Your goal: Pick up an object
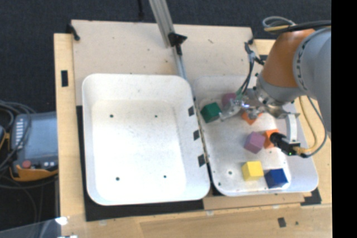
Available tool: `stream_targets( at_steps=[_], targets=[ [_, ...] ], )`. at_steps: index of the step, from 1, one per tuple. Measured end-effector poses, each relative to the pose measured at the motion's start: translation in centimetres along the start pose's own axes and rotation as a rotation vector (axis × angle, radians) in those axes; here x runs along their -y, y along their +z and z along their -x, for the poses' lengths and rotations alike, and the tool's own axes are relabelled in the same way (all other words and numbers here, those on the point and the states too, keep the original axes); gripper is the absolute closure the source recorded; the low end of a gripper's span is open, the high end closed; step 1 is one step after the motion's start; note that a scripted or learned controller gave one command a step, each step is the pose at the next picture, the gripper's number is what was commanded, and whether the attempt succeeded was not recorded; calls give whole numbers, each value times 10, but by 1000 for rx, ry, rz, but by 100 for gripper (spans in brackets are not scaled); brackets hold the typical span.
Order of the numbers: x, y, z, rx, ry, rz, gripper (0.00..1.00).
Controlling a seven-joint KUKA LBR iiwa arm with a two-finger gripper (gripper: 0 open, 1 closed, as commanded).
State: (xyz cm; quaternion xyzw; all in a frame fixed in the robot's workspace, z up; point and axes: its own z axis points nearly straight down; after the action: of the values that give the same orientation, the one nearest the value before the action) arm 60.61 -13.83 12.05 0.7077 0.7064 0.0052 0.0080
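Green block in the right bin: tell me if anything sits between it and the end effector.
Nothing visible does. The green block lies at the right bin's left wall, and the end effector hangs just to its right over bare bin floor. The mauve block sits behind that gap, not in it.
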Motion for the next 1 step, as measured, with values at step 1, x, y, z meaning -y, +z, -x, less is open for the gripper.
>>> stream_targets(
  at_steps=[1],
  targets=[
    [-1, -10, 2, 2, 5, 5, 100]
  ],
)
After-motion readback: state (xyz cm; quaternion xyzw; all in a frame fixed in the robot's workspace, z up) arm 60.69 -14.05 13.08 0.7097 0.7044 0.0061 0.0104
